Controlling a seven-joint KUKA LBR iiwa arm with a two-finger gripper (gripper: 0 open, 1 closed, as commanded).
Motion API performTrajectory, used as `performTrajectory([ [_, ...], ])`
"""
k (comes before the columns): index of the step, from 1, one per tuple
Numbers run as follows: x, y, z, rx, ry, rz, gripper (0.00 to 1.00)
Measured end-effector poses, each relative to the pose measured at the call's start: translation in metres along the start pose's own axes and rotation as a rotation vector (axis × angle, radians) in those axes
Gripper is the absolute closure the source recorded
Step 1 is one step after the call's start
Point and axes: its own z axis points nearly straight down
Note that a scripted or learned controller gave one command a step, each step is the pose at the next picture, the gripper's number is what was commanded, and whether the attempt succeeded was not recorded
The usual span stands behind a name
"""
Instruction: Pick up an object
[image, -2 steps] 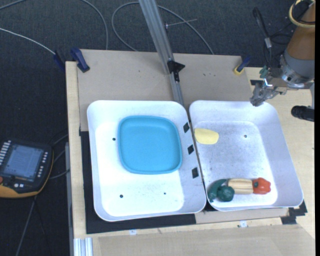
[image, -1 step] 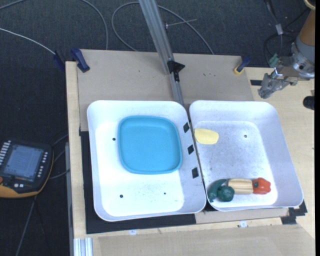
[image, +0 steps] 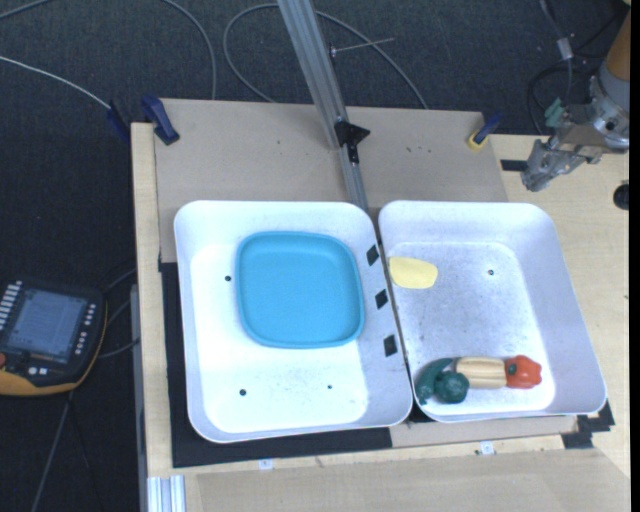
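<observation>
The right bin (image: 560, 300) holds a pale yellow piece (image: 412, 272) at its upper left. Along its near wall lie a dark green round object (image: 443, 385), a tan roll-shaped object (image: 481, 372) and a red tomato-like object (image: 523, 372), side by side and touching. A blue square plate (image: 299, 289) sits in the left bin (image: 205, 330). My gripper (image: 538, 170) hangs at the upper right, beyond the right bin's far corner and well apart from every object. Nothing shows between its fingers.
A slanted metal pole (image: 322, 75) rises from the bench behind the bins. Blue clamps (image: 160, 120) and a yellow clamp (image: 485, 128) grip the board's far edge. A teach pendant (image: 45, 335) lies on the floor at left, with cables on the dark carpet.
</observation>
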Motion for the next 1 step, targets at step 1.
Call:
performTrajectory([
  [1,0.0533,-0.0181,0.0142,0.002,0.001,-0.004,1.00],
])
